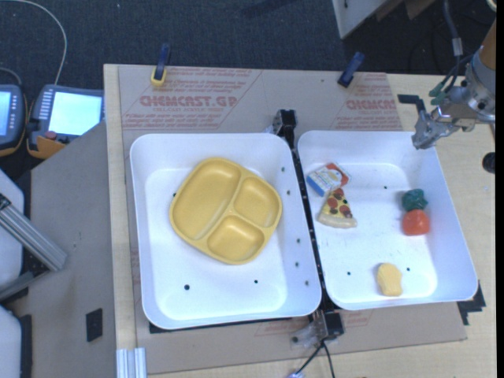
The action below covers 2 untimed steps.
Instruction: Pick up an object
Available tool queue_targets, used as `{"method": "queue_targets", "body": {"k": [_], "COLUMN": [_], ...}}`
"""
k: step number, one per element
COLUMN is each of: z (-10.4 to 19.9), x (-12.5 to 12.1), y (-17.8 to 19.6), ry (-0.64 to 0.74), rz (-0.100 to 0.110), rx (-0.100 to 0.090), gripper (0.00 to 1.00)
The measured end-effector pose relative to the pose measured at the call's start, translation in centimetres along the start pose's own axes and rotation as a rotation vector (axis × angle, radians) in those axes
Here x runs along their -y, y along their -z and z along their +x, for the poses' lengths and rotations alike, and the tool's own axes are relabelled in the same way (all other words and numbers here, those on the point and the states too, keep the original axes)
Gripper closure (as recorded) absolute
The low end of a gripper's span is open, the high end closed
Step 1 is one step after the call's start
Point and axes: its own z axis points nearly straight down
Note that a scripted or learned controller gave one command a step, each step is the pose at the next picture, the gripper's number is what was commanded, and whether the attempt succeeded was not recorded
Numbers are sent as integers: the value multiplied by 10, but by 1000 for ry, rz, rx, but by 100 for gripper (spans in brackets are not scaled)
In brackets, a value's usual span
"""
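Observation:
The right bin (449,278) holds several small items. A pizza slice toy (337,209) and a blue, white and red packet (325,179) lie near its left wall. A red ball-like piece (415,223) sits by the right wall with a dark green piece (414,199) just behind it. A yellow lump (389,279) rests near the front. My gripper (423,136) hangs over the bin's far right corner, well away from all of them, and I see nothing held in it.
A yellow divided plate (227,209) lies in the left bin (153,290). Clamps (161,64) hold the cardboard at the back edge. A black divider (303,211) runs between the bins. Screens (67,113) stand off the bench at the left.

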Motion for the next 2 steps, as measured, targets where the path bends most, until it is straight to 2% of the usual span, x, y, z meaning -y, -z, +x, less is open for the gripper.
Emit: {"method": "queue_targets", "body": {"k": [2], "z": [102], "x": [14], "y": [6], "ry": [5], "rz": [5], "rx": [-5], "gripper": [100]}}
